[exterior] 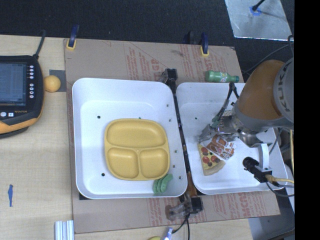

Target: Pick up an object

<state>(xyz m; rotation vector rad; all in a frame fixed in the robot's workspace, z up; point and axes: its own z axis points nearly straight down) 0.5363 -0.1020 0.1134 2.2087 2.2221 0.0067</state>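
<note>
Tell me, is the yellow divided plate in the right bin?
No, the yellow plate lies in the left bin, with a small green item beside it.

Little lettering is showing, and almost none of it is reading clearly. The arm (280, 91) is carrying large pale letters on its grey casing at the right edge; a "K" and part of a "U" are making themselves out, the rest being cut off. The cardboard (150, 59) under the bins is bearing faint red printing in slanted lines along its edges, too washed out to read. The pendant (17, 94) at the left is showing a lit screen and a column of buttons, with their markings too small to tell. The packet (220, 146) is wearing red and white print, blurred beyond reading.
</note>
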